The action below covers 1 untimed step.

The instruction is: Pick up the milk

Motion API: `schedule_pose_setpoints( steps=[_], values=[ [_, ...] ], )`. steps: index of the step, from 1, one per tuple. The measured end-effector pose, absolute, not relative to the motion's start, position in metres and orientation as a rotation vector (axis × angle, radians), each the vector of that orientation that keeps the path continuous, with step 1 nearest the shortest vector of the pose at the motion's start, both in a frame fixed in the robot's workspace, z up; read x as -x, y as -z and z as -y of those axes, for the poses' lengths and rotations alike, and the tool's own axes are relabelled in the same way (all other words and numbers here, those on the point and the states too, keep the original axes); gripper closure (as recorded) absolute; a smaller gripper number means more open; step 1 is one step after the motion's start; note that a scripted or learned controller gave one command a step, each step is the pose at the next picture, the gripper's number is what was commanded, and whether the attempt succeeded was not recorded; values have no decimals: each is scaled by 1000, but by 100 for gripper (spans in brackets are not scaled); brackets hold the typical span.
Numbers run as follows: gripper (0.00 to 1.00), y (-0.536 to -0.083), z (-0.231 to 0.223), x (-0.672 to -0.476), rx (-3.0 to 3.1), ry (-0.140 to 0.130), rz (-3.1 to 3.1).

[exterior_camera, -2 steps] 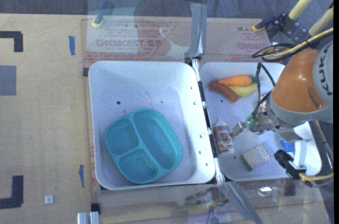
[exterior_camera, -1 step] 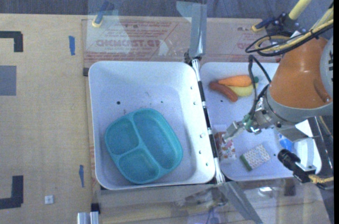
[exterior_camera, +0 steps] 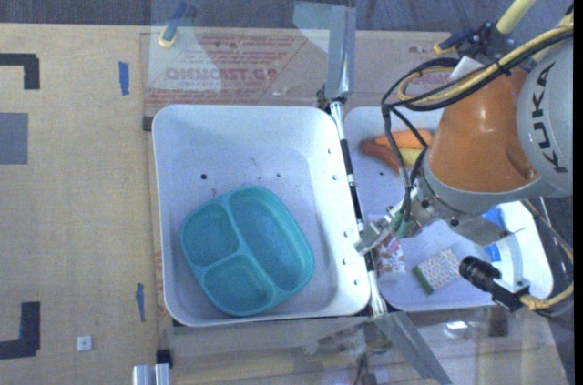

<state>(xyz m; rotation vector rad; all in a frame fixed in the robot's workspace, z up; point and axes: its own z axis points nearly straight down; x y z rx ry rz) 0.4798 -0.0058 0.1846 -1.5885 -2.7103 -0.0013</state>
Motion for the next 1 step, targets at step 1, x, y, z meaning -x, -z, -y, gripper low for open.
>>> schedule_pose_setpoints(
  steps=[1],
  values=[
    [0, -185, 56, -480, 1757, 1, 2607]
  ],
)
